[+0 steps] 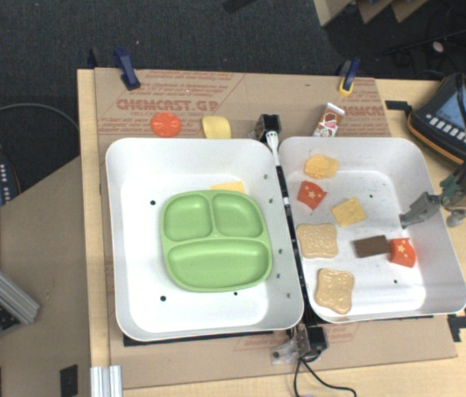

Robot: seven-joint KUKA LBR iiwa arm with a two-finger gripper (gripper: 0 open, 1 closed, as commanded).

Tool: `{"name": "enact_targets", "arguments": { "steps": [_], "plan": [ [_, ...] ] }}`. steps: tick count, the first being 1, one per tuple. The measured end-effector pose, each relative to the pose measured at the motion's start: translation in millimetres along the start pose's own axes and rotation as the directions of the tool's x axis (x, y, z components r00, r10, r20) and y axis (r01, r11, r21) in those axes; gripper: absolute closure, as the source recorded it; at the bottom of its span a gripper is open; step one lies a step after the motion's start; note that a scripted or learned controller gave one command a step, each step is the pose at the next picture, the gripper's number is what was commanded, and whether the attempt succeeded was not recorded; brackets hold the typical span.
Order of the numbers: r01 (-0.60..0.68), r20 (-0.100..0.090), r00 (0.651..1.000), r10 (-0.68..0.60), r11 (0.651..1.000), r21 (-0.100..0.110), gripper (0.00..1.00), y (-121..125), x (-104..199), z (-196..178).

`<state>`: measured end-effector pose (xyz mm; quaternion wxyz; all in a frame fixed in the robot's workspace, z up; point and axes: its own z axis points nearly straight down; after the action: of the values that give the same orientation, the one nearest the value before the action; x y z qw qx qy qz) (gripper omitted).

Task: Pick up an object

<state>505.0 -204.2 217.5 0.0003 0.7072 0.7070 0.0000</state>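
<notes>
The jaws (421,208) hang over the right bin's (382,157) right side; whether they are spread cannot be told. Just below lie a red block (402,252) and brown bar (370,246).

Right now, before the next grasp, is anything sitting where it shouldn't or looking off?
Yes. Three pieces sit on the bench outside the bins: an orange round piece, a yellow block and a small carton lying tilted by the right bin. A pale yellow piece is partly hidden behind the green divided plate.
</notes>
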Motion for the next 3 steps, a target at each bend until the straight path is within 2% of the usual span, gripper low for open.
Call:
{"name": "enact_targets", "arguments": {
  "steps": [1,2,3],
  "plan": [
    [0.001,0.004,1.000,-0.001,1.000,-0.003,0.00,5.3,14.6,121.6],
    [-0.002,0.011,1.000,0.002,1.000,-0.015,1.00,8.2,11.5,103.5],
    [-0.003,0.010,1.000,0.003,1.000,-0.014,0.00,7.8,11.7,104.4]
  ]
}}
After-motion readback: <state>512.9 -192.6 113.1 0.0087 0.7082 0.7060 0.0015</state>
